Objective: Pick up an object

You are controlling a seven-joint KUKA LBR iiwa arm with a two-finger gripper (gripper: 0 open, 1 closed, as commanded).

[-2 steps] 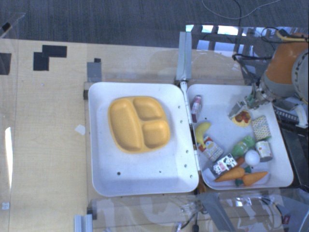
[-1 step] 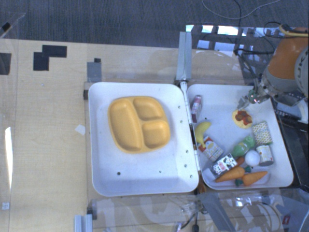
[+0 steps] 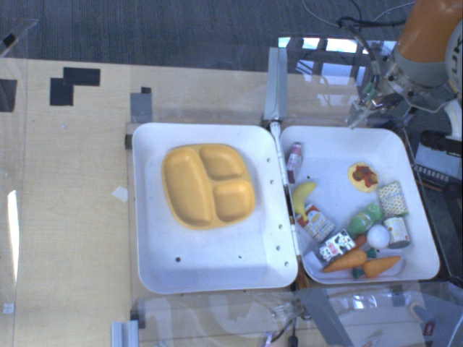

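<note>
Camera view: the gripper (image 3: 367, 98) sits at the upper right, above the far rim of the right bin (image 3: 329, 147), hanging from the grey wrist with the orange band of the arm (image 3: 428, 29) above it. Whether it is open or closed cannot be told at this angle; nothing visible is gripped in it, and it is well apart from all the objects. In the right bin, nearest the gripper, a small round pizza-like toy (image 3: 363, 176) with red topping lies alone on the bin floor. Below it, along the right wall, a patterned packet (image 3: 391, 198) stands just above a small can (image 3: 396, 231). A green toy vegetable (image 3: 365, 219) lies beside the packet, with a white ball (image 3: 377, 236) touching its lower end. Two orange carrots (image 3: 362, 263) lie along the near edge of the bin, side by side. A small black-and-white carton (image 3: 335, 248) rests just above the carrots, and a red-and-white carton (image 3: 313, 221) lies up and left of it. A yellow banana (image 3: 303, 192) sits by the left wall, with a slim red-and-white bottle (image 3: 294, 161) above it against the same wall. The left bin (image 3: 155, 259) holds a yellow divided plate (image 3: 208, 184), three compartments, lying flat toward the far half. Both bins rest on the wooden bench (image 3: 65, 215).
</note>
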